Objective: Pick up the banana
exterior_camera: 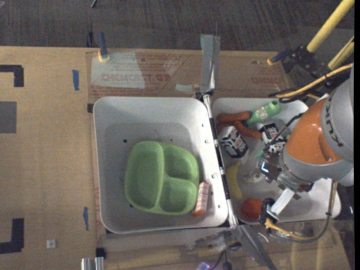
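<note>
Gripper is low in the right bin, below the arm's orange band. Open or closed: can't tell from this angle, and nothing is seen held in it.

Banana lies just view-left of the gripper, apart from it, lengthwise along the bin's left wall. Red round fruit is near the gripper, toward the view's bottom, beside the banana's lower end. Black-and-white carton is up and view-left of the gripper, above the banana. Further up: orange-red long items and a green bottle at the bin's far edge.

Well off to view-left, past the divider, the left bin holds a green sectioned plate w/ a small orange packet touching its gripper-side edge.
</note>
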